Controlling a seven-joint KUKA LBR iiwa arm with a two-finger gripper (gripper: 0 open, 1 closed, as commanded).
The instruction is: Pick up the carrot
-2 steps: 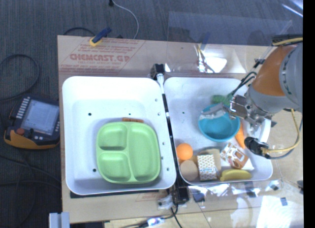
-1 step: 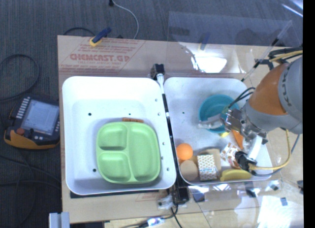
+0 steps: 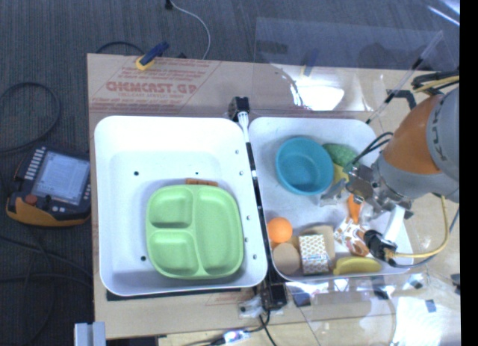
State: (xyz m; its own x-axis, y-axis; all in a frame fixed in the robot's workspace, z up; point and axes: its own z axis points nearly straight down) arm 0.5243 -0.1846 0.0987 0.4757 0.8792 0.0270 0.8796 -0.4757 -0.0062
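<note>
The carrot [image 3: 352, 207] shows as a short orange piece in the right bin [image 3: 263, 187], just right of the blue bowl [image 3: 304, 165]. My gripper [image 3: 361, 193] hangs directly over it, low in the bin, and its metal body covers most of the carrot. Whether the carrot is in its grasp is hidden from this view. The grey arm with its orange band [image 3: 417, 143] reaches in from the right.
Around the carrot lie a green vegetable [image 3: 342, 154], an orange ball [image 3: 279, 230], a tan round item [image 3: 284, 256], a patterned box [image 3: 314, 253], a banana [image 3: 357, 265] and a colourful packet [image 3: 349, 236]. The left bin [image 3: 119, 150] holds a green divided plate [image 3: 196, 230].
</note>
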